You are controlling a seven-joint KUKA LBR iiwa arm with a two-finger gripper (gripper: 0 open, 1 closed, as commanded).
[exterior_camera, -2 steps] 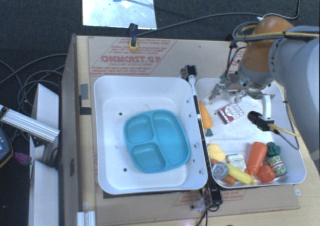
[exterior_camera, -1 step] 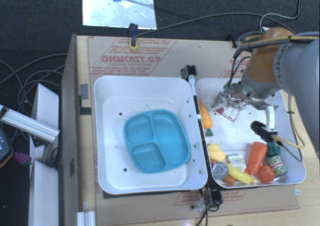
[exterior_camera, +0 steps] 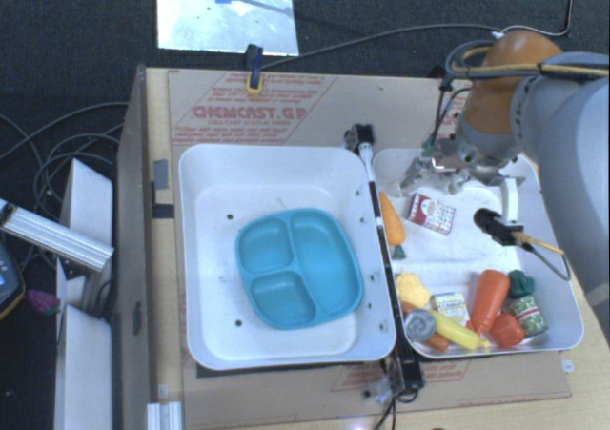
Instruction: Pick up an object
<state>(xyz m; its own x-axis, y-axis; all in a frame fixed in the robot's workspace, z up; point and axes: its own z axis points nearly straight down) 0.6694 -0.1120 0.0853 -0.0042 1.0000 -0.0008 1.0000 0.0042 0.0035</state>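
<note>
Grey arm's metal two-finger gripper (exterior_camera: 437,174) hung low over the right white bin's (exterior_camera: 553,228) far end; fingers' state could not be told. Small red-and-white carton (exterior_camera: 431,213) lay just near of it, untouched.

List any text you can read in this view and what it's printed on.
"CHEMCAST GP": red print on the brown board under the bins.
Smaller red lines around it: too blurred to read.
Red and white carton in the right bin: print too small to read.
Small can: label unreadable.
</note>
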